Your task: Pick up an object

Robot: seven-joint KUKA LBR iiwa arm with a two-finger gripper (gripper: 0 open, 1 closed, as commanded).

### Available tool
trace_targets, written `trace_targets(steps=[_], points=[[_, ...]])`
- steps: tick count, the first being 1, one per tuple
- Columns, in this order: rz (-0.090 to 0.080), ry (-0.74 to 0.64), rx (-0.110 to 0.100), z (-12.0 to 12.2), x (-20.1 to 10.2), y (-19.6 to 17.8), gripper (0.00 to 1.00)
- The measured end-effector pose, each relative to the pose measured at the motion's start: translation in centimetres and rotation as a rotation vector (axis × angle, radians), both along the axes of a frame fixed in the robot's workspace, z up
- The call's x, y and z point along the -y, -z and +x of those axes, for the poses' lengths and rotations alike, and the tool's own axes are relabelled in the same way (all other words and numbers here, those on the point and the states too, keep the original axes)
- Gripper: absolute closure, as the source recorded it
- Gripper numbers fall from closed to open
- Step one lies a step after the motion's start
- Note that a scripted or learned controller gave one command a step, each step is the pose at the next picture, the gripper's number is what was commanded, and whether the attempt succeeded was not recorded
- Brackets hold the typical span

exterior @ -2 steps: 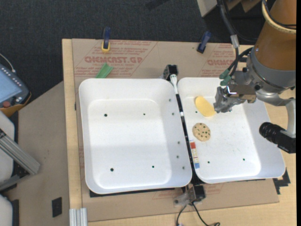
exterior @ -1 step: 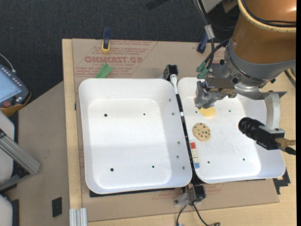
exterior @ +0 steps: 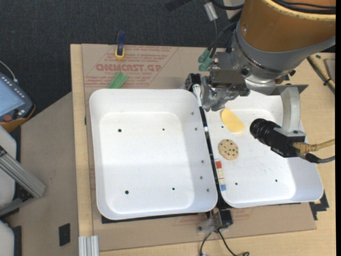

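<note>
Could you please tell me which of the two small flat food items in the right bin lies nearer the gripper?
The plain yellow chip lies nearer, just below the gripper. The brown cookie with dark specks lies farther down the right bin.

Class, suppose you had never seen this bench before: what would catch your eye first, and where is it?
The big orange-banded arm looms at upper right, its pincer low over the right bin near the divider. Just below it lie a yellow chip-like piece and a speckled cookie.
</note>
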State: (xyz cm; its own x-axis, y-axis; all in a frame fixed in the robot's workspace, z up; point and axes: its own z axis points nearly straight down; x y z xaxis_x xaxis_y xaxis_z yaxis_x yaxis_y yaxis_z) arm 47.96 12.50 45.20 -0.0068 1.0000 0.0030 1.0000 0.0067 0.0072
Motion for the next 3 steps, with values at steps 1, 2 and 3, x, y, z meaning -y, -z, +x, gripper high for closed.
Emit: trace_targets(steps=[1, 2, 3], points=[[-0.001, 0.002, -0.002, 0.0, -4.9, -2.3, 1.0], [-0.003, 0.005, -0.005, 0.0, -4.6, -2.2, 0.0], [-0.005, 0.003, -0.011, 7.2, -9.9, 3.6, 0.0]])
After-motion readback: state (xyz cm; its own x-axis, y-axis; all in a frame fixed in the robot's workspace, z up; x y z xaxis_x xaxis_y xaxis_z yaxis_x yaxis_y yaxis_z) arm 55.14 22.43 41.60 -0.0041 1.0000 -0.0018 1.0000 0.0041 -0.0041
